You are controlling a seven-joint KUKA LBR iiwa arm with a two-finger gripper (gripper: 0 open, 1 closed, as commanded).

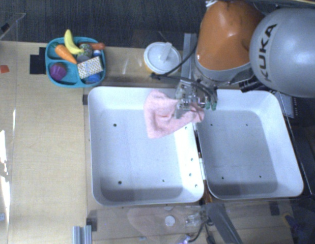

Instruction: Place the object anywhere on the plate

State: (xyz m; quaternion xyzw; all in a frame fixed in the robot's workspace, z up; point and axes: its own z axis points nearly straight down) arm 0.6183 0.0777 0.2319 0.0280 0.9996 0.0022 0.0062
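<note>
**A:** What sits farthest left?

**B:** A blue divided tray (pixel 72 80) on the wooden bench (pixel 40 151), at about ten o'clock from the left bin (pixel 142 187). It carries a toy banana (pixel 70 42), a carrot (pixel 64 53), a purple piece (pixel 58 71) and a speckled block (pixel 91 67). A small red marker (pixel 4 68) lies at nine o'clock from the tray, near the frame's edge.

**A:** And moving right?

**B:** A white lidded cup (pixel 161 57) stands just beyond the left bin's far rim, at twelve o'clock from it. Below the cup, a pink cloth (pixel 160 117) hangs in folds over the far right part of the left bin, its lower edge draping toward the bin floor.

**A:** Is the cloth held?

**B:** Its upper right corner runs up into the gripper (pixel 194 101), at three o'clock from the cloth's middle. The fingers look pinched on that corner, above the rims where the two bins meet.

**A:** Farther right?

**B:** The right bin (pixel 249 187), and at twelve to one o'clock above it the arm's orange band (pixel 226 32) and grey KUKA housing (pixel 289 44).
</note>
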